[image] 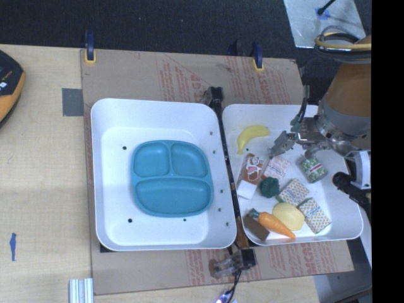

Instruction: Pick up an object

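The right bin [353, 229] holds several small items. Among them are a yellow banana [252, 136], a red-and-white packet [254, 168], a pale packet [276, 167], a dark green lump [269, 187], a patterned box [293, 191] and a green-and-white packet [312, 168]. Nearer the front lie a yellow fruit [288, 215] and an orange carrot [274, 225]. My gripper [295, 149] hangs over the bin's back right, open, with nothing between its fingers. One fingertip [279, 149] is just above the pale packet, and the other is near the green-and-white packet.
The left bin [104, 169] holds a blue divided plate [172, 177]. A second patterned box [314, 214] lies by the right bin's front corner. The arm's orange band [350, 93] looms over the right edge. A yellow-and-black device [7, 84] sits at the far left.
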You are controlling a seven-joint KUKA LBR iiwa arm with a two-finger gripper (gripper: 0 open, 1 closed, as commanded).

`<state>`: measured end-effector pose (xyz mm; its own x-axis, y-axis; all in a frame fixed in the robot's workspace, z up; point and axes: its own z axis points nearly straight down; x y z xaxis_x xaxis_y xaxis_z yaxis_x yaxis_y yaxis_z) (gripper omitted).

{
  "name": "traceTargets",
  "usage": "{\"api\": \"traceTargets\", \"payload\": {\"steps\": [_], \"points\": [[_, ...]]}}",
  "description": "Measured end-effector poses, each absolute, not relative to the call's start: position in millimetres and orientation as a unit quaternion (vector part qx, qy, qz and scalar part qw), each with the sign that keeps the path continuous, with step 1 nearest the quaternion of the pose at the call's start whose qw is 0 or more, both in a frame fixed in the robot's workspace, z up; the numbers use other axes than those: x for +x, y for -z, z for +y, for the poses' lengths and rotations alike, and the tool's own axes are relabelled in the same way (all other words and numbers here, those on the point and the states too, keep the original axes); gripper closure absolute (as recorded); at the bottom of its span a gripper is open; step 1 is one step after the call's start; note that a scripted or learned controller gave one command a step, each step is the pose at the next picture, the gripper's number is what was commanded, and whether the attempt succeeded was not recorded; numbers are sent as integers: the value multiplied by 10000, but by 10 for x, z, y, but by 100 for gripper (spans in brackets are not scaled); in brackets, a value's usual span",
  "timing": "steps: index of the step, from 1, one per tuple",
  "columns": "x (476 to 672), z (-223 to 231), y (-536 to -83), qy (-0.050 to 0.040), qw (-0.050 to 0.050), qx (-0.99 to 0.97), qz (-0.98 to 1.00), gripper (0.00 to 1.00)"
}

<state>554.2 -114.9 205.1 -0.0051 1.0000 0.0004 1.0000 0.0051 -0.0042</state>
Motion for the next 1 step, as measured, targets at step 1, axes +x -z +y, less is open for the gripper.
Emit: {"api": "traceTargets", "payload": {"steps": [1], "points": [[5533, -986, -1132, 42, -46, -7060, -7081, 0]]}}
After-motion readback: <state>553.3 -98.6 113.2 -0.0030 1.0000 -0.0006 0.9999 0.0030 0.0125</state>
